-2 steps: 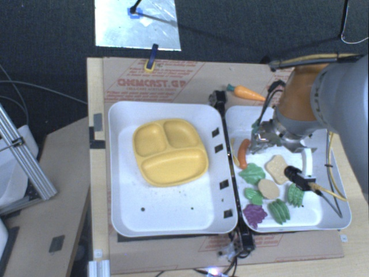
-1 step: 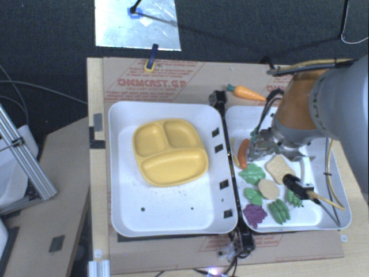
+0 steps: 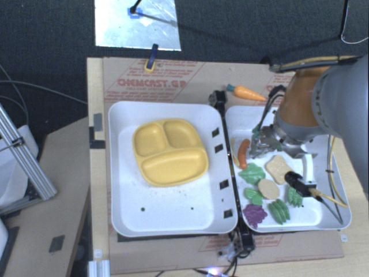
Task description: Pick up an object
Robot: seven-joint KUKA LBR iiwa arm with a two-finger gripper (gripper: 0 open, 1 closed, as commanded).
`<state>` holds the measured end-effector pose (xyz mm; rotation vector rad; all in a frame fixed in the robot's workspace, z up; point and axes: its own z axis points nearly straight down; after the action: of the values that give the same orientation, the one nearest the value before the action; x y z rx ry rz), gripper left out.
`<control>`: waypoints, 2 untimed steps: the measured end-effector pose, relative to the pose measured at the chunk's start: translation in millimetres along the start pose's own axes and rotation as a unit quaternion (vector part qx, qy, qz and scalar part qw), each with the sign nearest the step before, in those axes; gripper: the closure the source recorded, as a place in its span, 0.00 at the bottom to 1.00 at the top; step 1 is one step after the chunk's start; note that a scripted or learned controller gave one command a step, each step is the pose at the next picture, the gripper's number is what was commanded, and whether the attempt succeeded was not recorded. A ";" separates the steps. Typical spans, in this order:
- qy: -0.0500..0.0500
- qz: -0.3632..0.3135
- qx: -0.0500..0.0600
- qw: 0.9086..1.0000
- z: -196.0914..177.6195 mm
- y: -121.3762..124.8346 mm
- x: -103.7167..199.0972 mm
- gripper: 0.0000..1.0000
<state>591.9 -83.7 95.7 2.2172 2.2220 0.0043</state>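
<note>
Toy food pieces lie in the right bin, toward its front half: a red sausage near the bin's left wall, a green leaf just in front of it, a tan bread slice near the middle, a round tan biscuit beside that, a purple grape bunch at the front left corner, and green vegetables along the front edge. An orange carrot lies outside, on the cardboard just beyond the bin's back edge.

The hand hangs over the middle of the right bin, just right of the sausage and behind the bread slice. Its dark parts blur together, so I cannot tell how wide it stands or whether it touches any piece; nothing is seen gripped in it. The grey arm with its orange band comes in over the bin's right edge.

The left bin holds a yellow divided plate near its back half. Both bins sit on a cardboard sheet on the bench. Beyond the bench's back edge lies dark carpet with a shiny square sheet on it.
</note>
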 end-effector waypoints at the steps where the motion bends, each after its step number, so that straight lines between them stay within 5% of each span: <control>1: 0.000 0.001 0.000 1.000 10.7 -24.7 0.4 1.00; 2: 0.002 -0.006 -0.003 1.000 -95.0 -41.6 88.6 1.00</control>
<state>549.7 4.8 190.6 2.2033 2.2338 0.0171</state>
